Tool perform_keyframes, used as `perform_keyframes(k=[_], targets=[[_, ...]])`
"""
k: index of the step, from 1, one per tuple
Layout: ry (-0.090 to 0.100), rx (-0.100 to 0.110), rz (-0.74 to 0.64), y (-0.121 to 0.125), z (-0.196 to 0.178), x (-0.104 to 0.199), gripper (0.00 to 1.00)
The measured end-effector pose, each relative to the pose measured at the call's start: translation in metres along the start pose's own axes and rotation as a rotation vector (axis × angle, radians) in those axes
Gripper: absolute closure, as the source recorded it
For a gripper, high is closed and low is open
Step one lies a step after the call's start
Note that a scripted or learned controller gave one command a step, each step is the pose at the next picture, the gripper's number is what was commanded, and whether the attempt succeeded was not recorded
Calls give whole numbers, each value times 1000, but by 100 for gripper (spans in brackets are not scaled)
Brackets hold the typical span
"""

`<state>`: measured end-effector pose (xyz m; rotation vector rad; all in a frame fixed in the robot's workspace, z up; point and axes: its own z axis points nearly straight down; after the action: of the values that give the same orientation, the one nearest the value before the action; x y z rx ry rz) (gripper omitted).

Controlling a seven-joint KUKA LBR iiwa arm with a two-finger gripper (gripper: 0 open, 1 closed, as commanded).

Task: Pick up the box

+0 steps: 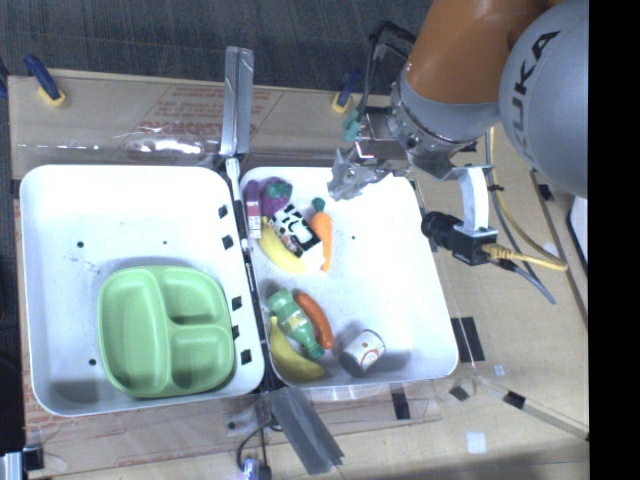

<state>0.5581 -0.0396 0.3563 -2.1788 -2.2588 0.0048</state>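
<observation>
The gripper (pixel 350 180) hangs over the back edge of the right bin (pixel 400 268), near its far rim, at the end of a grey arm (pixel 500 58) with a wide orange band that reaches in from the right. Its metal tips point down toward the bin; whether they are spread or closed cannot be made out, and nothing is seen between them.

Just left of the gripper, toward the bin's back left corner, lies the box (pixel 292 226), a small black-and-white carton. It rests on a yellow banana (pixel 280 256), with a purple grape-like toy (pixel 268 196) behind it and an orange carrot (pixel 324 236) touching its right side.

Nearer the front of the same bin lie a green bottle (pixel 294 318), a red-orange sausage shape (pixel 314 315), a second banana (pixel 292 360) and a small grey can (pixel 363 351) on its side.

The left bin (pixel 60 228) holds a green divided plate (pixel 165 330).
</observation>
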Motion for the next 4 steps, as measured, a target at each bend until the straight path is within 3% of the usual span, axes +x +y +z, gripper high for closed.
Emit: perform_keyframes(k=[1,4], targets=[[0,0,-13,9,70,-105,100],[-1,4,-32,11,40,-104,100]])
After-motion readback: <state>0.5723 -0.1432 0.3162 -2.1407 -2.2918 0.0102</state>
